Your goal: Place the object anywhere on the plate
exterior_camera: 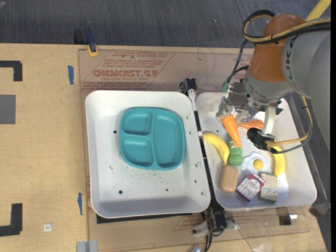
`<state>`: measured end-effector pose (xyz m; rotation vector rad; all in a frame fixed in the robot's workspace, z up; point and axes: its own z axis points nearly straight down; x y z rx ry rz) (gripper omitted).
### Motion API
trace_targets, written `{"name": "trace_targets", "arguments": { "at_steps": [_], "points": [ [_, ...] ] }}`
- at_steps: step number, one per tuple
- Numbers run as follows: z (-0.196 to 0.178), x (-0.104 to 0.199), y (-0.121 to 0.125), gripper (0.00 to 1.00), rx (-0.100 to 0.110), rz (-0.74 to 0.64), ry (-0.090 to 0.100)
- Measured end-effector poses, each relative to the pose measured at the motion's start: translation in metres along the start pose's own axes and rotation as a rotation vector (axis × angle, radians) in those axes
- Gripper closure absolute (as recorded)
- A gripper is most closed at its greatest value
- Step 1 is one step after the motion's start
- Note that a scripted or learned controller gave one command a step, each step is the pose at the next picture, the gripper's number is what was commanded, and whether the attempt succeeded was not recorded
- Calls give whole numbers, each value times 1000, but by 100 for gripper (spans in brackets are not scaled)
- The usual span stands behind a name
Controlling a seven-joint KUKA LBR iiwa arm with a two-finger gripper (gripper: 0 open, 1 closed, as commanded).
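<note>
A teal divided plate (pixel 152 138) lies in the middle of the left white bin (pixel 100 188). My gripper (pixel 237 108) hangs low over the back of the right bin (pixel 304 190), under the orange wrist band. Just below it lies an orange toy carrot (pixel 231 131), its thick end right at the gripper and its green top (pixel 235 156) pointing toward the front. Whether the carrot is gripped is hidden by the gripper's body.
Other toys in the right bin are a yellow banana (pixel 218 145), a tan bread piece (pixel 228 178), a fried egg (pixel 257 164), a second yellow piece (pixel 279 163) and two small boxes (pixel 250 187). A black divider (pixel 197 125) runs between the bins.
</note>
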<state>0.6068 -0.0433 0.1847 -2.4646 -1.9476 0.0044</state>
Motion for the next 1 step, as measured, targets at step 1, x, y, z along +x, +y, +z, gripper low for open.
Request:
{"name": "trace_targets", "arguments": {
  "at_steps": [1],
  "points": [
    [0,0,0,0,0,0,0]
  ]
}}
